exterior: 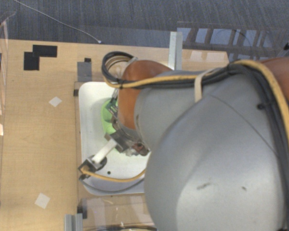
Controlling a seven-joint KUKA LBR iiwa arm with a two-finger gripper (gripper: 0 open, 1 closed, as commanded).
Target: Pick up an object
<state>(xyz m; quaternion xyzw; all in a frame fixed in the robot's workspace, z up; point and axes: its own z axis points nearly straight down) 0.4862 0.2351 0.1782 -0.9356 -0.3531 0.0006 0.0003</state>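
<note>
Green object point(107, 115) lies in the white bin point(89, 129), tucked against the gripper point(119, 137). Bright green, mostly hidden. Gripper state: cannot tell.

The grey KUKA iiwa arm point(216, 148) reaches in from three o'clock, its bulky body covering the view's right and lower part. Its orange band point(135, 93) sits near centre, toward eleven o'clock of the grey body. Below the band, the wrist carries the gripper point(127, 141), angled toward seven o'clock.
</note>
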